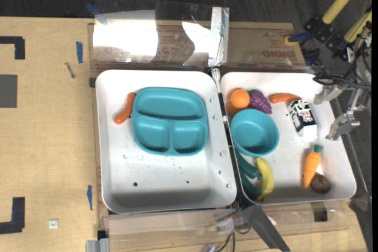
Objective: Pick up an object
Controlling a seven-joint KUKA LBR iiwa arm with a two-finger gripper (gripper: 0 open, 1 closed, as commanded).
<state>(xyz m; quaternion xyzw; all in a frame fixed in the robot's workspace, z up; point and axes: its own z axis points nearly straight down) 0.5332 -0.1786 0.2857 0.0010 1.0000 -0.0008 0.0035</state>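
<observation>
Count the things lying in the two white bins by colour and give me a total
Teal: 2, divided plate, bowl
Orange: 4, sausage, orange, right-bin sausage, carrot
Purple: 1, grapes
Yellow: 1, banana
Black-and-white: 1, cow-patterned toy
Brown: 1, round piece
Total: 10

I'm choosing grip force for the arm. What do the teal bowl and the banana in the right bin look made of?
Teal bowl: probably smooth hard plastic, uniform colour with a soft sheen. Banana: likely a moulded plastic or rubber toy, flat even yellow; hardness can't be judged.
</observation>
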